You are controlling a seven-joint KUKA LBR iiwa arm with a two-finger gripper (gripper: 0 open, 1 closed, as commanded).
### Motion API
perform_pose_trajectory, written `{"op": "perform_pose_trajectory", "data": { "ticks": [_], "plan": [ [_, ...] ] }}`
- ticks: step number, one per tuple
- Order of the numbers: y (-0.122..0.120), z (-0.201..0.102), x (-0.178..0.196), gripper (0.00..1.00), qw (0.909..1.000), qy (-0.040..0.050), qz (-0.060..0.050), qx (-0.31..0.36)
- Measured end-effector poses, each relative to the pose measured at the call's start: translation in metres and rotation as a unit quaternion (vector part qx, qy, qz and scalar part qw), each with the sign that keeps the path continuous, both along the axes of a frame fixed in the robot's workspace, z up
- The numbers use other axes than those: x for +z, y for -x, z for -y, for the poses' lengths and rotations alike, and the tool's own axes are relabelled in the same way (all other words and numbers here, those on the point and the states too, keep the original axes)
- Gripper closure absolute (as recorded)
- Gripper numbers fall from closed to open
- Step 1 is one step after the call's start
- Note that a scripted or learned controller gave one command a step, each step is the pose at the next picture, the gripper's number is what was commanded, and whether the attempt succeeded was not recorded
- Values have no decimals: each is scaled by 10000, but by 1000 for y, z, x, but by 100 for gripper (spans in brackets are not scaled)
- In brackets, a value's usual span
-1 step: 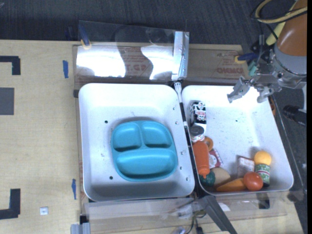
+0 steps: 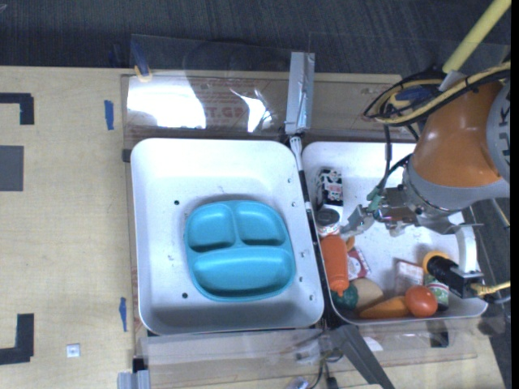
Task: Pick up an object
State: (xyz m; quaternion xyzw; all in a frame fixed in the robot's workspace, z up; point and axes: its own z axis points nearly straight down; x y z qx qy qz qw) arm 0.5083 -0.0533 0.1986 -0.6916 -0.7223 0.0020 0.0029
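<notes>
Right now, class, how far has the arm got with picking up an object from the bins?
Done: the arm has reached into the right bin, with its gripper low beside the orange carrot-shaped toy. In hand: nothing can be seen between the jaws. Left: grasp and lift one item; the carrot-shaped toy, the tomato and the rest lie in the bin. The blue divided plate sits in the left bin.

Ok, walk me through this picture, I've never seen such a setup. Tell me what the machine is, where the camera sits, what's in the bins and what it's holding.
One camera looks down at a slant on a bench with two white bins. The grey and orange shape on the right is a robot arm; its gripper hangs over the right bin. I cannot see anything between its fingers. The left bin holds a blue divided plate. The right bin holds toy food: a carrot, a tomato and a small cow-patterned carton, among other pieces.
</notes>
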Motion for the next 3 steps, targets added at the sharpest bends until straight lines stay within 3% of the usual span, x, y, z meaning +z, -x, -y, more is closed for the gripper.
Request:
{"op": "perform_pose_trajectory", "data": {
  "ticks": [1,2,3],
  "plan": [
    [-19,80,-33,0,9999,20,24,119],
    [-36,140,11,0,9901,21,50,-1403],
    [29,95,-13,0,9557,8,-3,-2945]
  ]
}}
